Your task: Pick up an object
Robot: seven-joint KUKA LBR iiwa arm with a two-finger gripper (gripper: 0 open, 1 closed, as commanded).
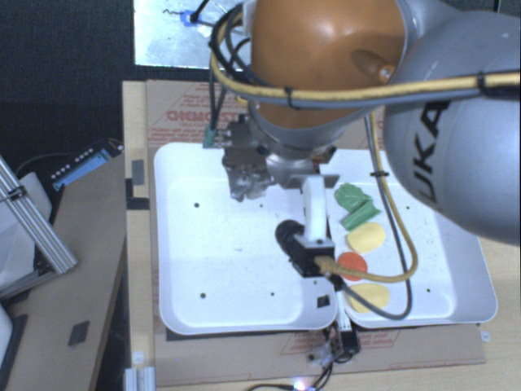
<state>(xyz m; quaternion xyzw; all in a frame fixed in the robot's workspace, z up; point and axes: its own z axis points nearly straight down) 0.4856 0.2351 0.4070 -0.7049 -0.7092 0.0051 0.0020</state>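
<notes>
The tool [244, 177] hangs over the left bin [203, 251], clenched or released I cannot tell, seemingly mid-approach, and next must cross to the right bin's [444, 271] green piece [354, 204].

The camera sits high above the bench [89, 259] and looks down at a slant. It sees two white bins side by side. The left bin [220, 243] is in the middle of the picture. The right bin [444, 267] runs toward the right edge. The bins' near edges sit low in the picture and their far edges sit higher. The arm [326, 39] comes in from the right, very near the camera, so it looks big and hides the right bin's far edge.
</notes>
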